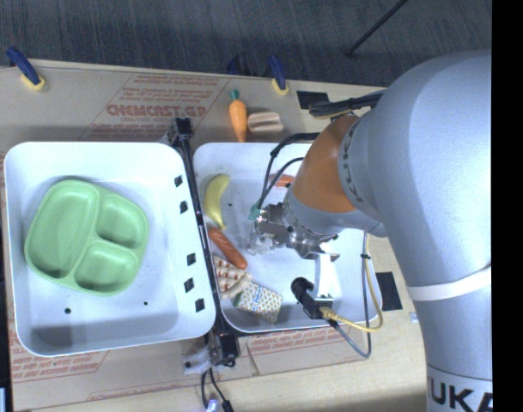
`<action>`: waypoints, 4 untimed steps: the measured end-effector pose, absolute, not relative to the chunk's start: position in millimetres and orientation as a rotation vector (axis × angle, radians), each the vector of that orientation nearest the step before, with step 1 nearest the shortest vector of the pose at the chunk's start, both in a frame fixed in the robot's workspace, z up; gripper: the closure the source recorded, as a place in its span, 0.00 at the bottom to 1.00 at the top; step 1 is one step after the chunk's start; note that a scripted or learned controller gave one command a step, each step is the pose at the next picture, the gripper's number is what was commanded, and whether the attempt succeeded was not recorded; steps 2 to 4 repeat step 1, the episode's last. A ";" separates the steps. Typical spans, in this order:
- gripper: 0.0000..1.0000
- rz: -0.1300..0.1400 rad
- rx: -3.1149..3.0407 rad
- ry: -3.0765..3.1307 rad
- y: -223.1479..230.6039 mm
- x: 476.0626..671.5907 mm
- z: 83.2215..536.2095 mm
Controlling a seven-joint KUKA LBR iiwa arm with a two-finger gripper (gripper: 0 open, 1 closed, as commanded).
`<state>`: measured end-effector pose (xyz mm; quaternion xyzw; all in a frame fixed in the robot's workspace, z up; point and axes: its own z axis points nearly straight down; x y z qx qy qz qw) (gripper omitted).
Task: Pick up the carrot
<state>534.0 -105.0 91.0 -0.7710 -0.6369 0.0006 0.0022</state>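
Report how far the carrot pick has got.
Done: the arm is lowered into the right bin, gripper low beside the banana. In hand: nothing visible. Left: the carrot lies on the bench outside the bins, beyond the right bin's far rim, ungrasped.

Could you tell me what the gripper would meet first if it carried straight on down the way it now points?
Probably the bare white floor of the right bin. The gripper points down just right of the hot dog and below the banana; depth is unclear, so it could graze the hot dog.
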 end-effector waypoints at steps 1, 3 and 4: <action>1.00 0.003 -2.181 -2.253 -172.3 502.3 111.5; 1.00 0.003 -2.181 -2.253 -172.3 502.3 111.5; 1.00 0.003 -2.181 -2.253 -172.3 502.3 111.5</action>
